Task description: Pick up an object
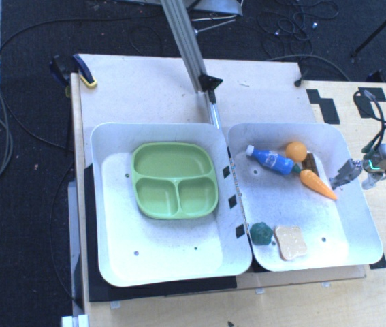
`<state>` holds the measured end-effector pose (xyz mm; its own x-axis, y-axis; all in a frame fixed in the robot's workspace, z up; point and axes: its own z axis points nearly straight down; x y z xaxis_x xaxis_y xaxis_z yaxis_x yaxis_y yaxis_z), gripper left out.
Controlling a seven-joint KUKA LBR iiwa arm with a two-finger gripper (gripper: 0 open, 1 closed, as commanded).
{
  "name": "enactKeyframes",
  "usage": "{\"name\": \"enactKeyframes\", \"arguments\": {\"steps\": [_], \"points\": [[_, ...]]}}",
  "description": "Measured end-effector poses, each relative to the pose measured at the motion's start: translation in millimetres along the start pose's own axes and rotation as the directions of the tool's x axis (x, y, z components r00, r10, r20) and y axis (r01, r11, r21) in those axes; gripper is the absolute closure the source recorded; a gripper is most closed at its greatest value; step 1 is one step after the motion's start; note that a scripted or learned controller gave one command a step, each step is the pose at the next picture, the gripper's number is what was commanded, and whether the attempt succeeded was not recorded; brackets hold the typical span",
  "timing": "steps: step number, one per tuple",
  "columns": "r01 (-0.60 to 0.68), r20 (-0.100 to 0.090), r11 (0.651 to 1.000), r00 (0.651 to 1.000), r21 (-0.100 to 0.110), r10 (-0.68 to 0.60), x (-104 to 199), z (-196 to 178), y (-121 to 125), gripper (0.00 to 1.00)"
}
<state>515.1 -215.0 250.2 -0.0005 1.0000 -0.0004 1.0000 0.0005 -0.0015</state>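
Note:
In the right bin lie a blue bottle with a white cap, an orange ball, a carrot, a dark green lump and a beige slice of bread. A small brown piece sits between the orange ball and the carrot. My gripper hangs over the bin's right rim, just right of the carrot's tip and apart from it. Nothing is seen held in it.
The left bin holds a green divided plate. A slanted metal pole rises from the back where the two bins meet. Cables lie on the dark floor around the bench.

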Motion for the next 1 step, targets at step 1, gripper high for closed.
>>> {"name": "enactKeyframes", "arguments": {"steps": [1], "points": [[0.000,0.000,1.000,1.000,-0.001,0.000,0.0,-0.4,0.3,0.00]]}}
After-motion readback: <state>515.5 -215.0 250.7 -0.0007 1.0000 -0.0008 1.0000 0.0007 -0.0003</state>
